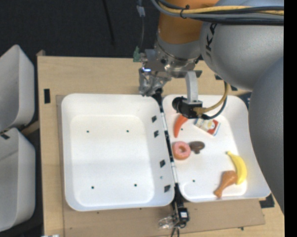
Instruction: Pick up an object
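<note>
evidently found the gripper (149, 88) hanging over the far left corner of the right bin (254, 181), up and left of the pink doughnut (181, 150). could not tell whether it was spread or pressed together; saw nothing held in it. counted the candidates around that doughnut: an orange carrot (179, 125) just beyond it, a brown lump (197, 146) just beside it on the right, a red-and-white packet (211, 127) up and right, a banana (239, 168) and a drumstick (225, 182) down and right. judged the step as approach, with no grasp yet. needed to clear the rim, settle squarely above one piece, then descend straight. favoured the carrot, nearest and apart from the doughnut; risked nudging the brown lump if aimed at the doughnut itself.
</note>
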`<action>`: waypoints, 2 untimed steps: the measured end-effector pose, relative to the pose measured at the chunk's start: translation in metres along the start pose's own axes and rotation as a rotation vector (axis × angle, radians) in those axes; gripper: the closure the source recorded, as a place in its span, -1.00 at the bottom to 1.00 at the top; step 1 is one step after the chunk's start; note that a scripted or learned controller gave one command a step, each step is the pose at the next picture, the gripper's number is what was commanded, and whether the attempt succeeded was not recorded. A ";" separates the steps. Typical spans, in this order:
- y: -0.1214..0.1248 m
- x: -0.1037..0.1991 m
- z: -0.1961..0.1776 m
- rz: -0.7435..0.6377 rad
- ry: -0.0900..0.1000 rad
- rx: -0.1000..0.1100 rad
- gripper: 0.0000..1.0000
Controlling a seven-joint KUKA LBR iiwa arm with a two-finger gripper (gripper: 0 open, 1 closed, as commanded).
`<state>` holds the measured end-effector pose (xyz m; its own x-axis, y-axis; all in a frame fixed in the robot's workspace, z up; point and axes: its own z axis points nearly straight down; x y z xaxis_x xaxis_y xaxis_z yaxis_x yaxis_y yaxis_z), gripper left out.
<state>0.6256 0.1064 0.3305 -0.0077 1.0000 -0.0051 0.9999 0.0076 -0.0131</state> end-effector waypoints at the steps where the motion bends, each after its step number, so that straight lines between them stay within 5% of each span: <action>1: 0.019 0.018 0.084 0.004 0.001 0.000 1.00; 2: -0.003 0.064 0.150 0.002 0.002 0.001 1.00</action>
<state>0.6197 0.1698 0.1805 -0.0061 1.0000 -0.0035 0.9999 0.0061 -0.0137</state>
